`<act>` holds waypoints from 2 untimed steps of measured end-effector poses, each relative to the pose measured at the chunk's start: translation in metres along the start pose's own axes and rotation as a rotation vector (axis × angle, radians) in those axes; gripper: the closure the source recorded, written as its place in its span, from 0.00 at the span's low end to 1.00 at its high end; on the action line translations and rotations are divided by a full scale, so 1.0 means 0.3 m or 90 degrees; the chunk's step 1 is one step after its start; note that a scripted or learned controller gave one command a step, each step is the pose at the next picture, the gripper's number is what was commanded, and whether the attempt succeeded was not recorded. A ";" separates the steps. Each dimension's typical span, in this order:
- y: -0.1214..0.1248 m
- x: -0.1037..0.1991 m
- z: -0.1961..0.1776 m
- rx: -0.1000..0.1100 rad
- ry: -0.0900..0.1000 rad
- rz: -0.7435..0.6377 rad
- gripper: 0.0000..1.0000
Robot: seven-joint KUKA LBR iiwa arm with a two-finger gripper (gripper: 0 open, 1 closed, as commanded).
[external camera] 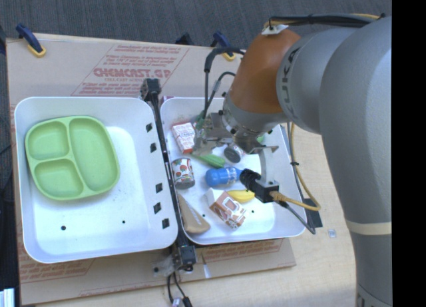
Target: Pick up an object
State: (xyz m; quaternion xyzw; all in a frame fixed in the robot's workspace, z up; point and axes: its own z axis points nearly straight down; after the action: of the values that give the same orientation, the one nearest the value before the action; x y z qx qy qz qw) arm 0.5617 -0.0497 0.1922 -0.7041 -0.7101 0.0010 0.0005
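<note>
The right bin [200, 109] holds several small objects: a red and white packet [183, 136], a small can [183, 172], a blue bottle [221, 177], a green item [213, 160], a yellow piece [241, 196], a red and white carton [228, 211] and a tan wedge [193, 220]. My gripper [216, 136] hangs low in the bin's upper middle, just right of the red and white packet and above the green item. The grey wrist and orange band hide much of it.
The left bin [100, 232] holds a light green divided plate [71, 157] at its upper left. A black clip strip [162, 159] runs between the two bins. Cardboard [133, 69] lies behind them. A black and orange cable [279, 198] hangs over the right bin's right side.
</note>
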 end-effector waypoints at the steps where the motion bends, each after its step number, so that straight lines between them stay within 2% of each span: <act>1: -0.220 -0.171 -0.083 0.000 0.000 0.003 1.00; 2: -0.216 -0.170 -0.117 0.000 0.000 -0.001 1.00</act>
State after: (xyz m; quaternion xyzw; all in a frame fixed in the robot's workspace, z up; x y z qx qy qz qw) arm 0.4974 -0.1011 0.2275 -0.7034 -0.7107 0.0011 0.0007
